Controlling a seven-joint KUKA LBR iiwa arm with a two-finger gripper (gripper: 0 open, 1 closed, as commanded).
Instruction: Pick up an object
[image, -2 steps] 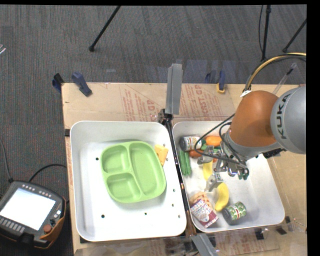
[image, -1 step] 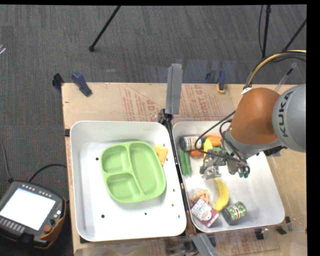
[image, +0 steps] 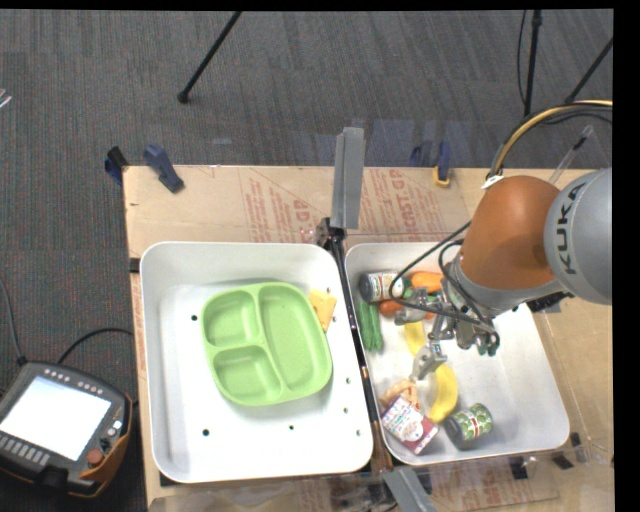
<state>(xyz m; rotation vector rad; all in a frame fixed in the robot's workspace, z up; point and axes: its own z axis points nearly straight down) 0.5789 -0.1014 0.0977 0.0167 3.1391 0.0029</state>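
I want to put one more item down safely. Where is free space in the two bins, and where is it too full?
Free: the left bin floor around the green plate, especially below it, and the right bin right part, beyond the green can. Crowded: the right bin's left half, where the banana, pouch and gripper sit close.

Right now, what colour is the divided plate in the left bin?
Light green; the divided plate shows clearly in the camera view.
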